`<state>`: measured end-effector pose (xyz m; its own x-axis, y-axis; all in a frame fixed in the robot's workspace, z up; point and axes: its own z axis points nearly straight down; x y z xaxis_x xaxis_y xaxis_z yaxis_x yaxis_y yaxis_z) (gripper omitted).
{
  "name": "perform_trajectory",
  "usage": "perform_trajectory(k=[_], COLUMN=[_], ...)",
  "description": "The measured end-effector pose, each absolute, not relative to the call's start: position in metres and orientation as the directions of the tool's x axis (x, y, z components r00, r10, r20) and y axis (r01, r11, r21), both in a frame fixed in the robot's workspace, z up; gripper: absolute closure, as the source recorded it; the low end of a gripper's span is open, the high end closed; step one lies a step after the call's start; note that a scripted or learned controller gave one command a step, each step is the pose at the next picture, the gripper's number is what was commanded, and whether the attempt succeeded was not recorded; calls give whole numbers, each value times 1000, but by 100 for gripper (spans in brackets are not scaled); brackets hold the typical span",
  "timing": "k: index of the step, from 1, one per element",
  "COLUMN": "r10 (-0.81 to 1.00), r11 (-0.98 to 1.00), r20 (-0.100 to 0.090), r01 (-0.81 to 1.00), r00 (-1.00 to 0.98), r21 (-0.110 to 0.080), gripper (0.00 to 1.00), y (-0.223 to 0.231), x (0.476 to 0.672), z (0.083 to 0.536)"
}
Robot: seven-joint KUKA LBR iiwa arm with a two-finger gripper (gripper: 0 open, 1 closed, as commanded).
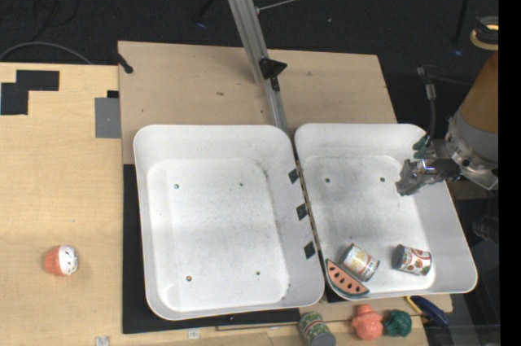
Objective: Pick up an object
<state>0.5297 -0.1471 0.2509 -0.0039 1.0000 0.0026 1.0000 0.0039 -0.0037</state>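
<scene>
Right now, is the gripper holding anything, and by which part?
Nothing is held. The gripper hangs over the right bin near its far right side, well apart from the two cans and the watermelon slice at the near edge.

left bin [155, 173] floor open, right bin [440, 206] near edge crowded by cans [358, 261]

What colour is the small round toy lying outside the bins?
Orange-red with a white face, the round toy lies on the light wooden board, camera view.

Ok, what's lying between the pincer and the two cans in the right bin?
Nothing: in the camera view, bare speckled bin floor separates the pincer from the cans.
</scene>
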Motion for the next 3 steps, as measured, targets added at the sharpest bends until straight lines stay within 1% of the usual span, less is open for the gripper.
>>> perform_trajectory(k=[1, 2, 3], r10=[1000, 1000, 1000], r11=[4, 4, 4], r20=[3, 3, 2], r01=[1000, 1000, 1000], r00=[-4, -4, -4], r21=[-5, -5, -5], gripper=[100, 100, 100], y=[-93, -49, 3], x=[524, 512, 505], z=[237, 238, 226])
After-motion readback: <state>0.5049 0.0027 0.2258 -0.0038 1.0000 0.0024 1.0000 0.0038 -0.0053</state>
